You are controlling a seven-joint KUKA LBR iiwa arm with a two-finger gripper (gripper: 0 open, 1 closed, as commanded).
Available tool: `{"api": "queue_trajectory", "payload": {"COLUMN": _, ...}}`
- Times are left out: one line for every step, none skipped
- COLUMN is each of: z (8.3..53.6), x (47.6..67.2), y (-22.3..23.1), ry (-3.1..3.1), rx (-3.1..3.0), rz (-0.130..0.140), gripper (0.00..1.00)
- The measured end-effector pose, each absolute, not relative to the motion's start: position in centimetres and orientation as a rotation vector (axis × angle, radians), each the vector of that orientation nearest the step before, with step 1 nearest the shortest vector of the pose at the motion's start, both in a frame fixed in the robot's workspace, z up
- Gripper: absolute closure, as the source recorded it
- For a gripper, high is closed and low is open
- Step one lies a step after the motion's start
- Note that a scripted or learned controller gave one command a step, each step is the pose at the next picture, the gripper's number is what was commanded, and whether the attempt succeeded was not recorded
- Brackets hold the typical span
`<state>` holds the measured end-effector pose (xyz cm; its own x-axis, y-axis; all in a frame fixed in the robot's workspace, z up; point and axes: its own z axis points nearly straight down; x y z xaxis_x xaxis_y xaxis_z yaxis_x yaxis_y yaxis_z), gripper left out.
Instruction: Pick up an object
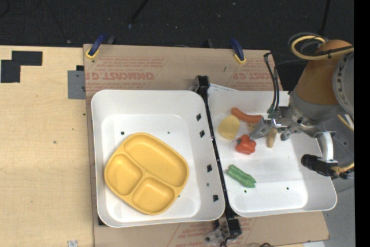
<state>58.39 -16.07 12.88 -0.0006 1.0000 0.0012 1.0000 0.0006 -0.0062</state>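
The right bin holds a red pepper, a pale yellow piece, an orange-red sausage-shaped piece and a green pepper. My gripper reaches in from the right and sits low over the bin, just right of the red pepper and below the orange-red piece. Its fingers are spread, one pointing left and one pointing down, with nothing between them.
A yellow three-compartment plate lies in the left bin. A black divider rail runs between the bins. Blue clamps hold the cardboard at the back. The right bin's front right floor is bare.
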Motion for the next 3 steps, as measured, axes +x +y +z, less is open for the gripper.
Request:
{"api": "queue_trajectory", "payload": {"z": 8.6, "x": 58.3, "y": -16.0, "ry": -2.22, "rx": -2.219, "rz": 0.003, "gripper": 0.0}}
{"api": "queue_trajectory", "payload": {"z": 9.8, "x": 58.4, "y": -16.1, "ry": -2.22, "rx": -2.222, "rz": 0.0, "gripper": 1.0}}
{"api": "queue_trajectory", "payload": {"z": 15.4, "x": 59.1, "y": -15.4, "ry": -2.224, "rx": -2.224, "rz": -0.004, "gripper": 1.0}}
